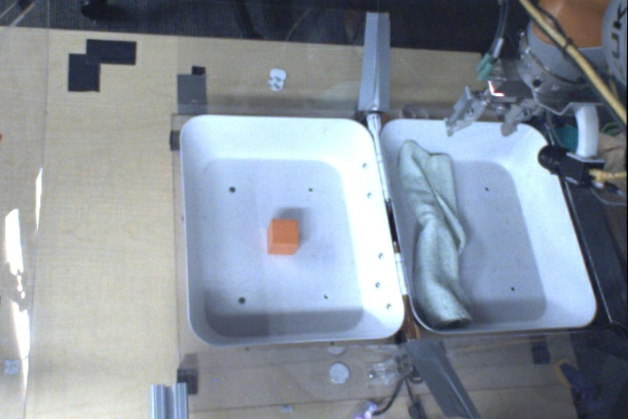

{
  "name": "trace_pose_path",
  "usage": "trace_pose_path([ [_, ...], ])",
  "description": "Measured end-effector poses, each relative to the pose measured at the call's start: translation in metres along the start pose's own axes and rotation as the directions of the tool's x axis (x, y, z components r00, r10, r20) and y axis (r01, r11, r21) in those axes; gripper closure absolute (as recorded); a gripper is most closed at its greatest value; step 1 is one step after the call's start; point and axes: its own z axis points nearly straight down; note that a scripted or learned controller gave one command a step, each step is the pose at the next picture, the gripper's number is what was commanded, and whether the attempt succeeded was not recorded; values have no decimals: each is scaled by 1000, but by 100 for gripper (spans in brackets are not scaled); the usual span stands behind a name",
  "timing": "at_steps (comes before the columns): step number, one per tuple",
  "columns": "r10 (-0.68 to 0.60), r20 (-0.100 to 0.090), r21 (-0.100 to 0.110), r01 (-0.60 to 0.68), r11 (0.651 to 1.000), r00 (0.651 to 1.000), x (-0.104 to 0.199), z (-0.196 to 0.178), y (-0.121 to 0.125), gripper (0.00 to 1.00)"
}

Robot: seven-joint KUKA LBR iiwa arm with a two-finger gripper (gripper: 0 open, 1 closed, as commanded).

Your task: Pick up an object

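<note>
Camera view has my end effector [488,113] up at the far rim of the right-hand bin [579,309], hanging off the grey arm [574,34] with its orange band, which enters from the right. I see two pale fingers splayed with a gap between them, and nothing sits in that gap, so I read it as open and carrying nothing.

Below the end effector and a little to its left, a crumpled grey-green cloth [435,231] lies in the right-hand bin, stretched lengthwise along the bin's left wall from near the far end down to the near corner. The end effector is apart from it, above its far end.

Well off to the left of the end effector and nearer the camera, a small orange cube [284,236] sits flat on the floor of the left-hand bin [196,211], roughly at that bin's middle, clear of all four walls.

Both bins rest side by side on the wooden tabletop [98,211], their inner rims touching beneath a grey metal bar [374,64] that runs away from the end effector's left.
</note>
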Motion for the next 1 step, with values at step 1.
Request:
trace_pose_path([
  [1,29,0,-6,-29,1000,1000,-29,166,9,0],
])
